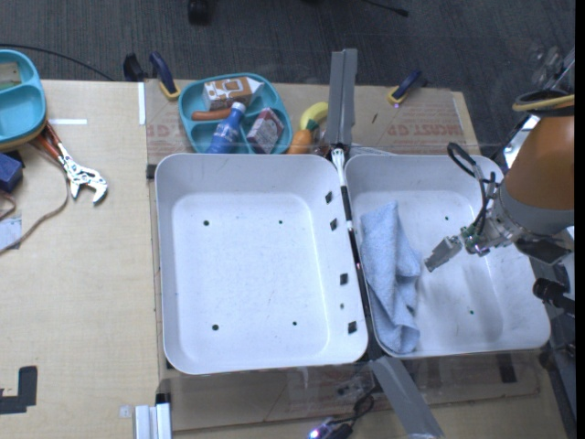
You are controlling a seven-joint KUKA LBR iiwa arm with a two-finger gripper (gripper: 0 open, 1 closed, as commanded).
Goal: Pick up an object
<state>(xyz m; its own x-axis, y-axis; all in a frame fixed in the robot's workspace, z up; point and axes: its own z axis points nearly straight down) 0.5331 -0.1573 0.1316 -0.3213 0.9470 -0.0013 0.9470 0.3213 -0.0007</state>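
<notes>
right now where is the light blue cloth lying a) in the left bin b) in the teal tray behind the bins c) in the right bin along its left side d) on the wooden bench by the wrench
c: the light blue cloth lies crumpled in the right bin, against its left wall, with the hand just to its right.

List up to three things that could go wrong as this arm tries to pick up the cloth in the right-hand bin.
1. The gripper sits beside the light blue cloth, near its edge, so it may close on a thin fold that slips out.
2. The cloth lies against the right bin wall by the divider, so a reach further in risks hitting it.
3. Limp fabric may drag when lifted.
</notes>
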